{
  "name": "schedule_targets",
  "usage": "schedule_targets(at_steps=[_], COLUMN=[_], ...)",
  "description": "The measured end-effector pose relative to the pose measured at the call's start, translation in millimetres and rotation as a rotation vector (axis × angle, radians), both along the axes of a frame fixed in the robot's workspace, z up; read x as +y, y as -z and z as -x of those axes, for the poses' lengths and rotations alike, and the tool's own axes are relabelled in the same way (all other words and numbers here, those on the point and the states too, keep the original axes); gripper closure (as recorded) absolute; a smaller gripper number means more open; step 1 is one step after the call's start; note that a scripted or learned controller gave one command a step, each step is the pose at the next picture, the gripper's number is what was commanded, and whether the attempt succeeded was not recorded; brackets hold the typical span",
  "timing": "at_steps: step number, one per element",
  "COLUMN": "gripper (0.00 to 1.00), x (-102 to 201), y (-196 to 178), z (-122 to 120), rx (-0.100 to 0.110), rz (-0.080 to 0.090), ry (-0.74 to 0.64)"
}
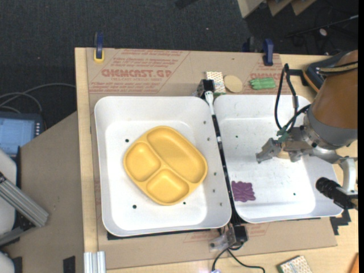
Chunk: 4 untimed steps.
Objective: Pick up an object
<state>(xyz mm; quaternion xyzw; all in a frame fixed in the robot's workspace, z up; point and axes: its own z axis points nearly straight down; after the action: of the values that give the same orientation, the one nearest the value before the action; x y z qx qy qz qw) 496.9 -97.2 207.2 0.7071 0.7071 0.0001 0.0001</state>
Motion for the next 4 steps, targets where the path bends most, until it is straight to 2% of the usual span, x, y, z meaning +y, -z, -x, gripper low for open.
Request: schedule_targets(at_steps=[1, 2, 3, 4], gripper=[0.0, 0.0, 0.0, 0.0], x=[-54.2, -75.5, -125.1, -92.0], y=[123.4, 122.3, 122.0, 122.1], z=[-35.2, -100.0, -35.7, -98.4], rx=[0.008, -0.005, 0.003, -0.006], rz=[0.0, 0.003, -0.009, 0.002], ry=[0.004, -0.002, -0.001, -0.006])
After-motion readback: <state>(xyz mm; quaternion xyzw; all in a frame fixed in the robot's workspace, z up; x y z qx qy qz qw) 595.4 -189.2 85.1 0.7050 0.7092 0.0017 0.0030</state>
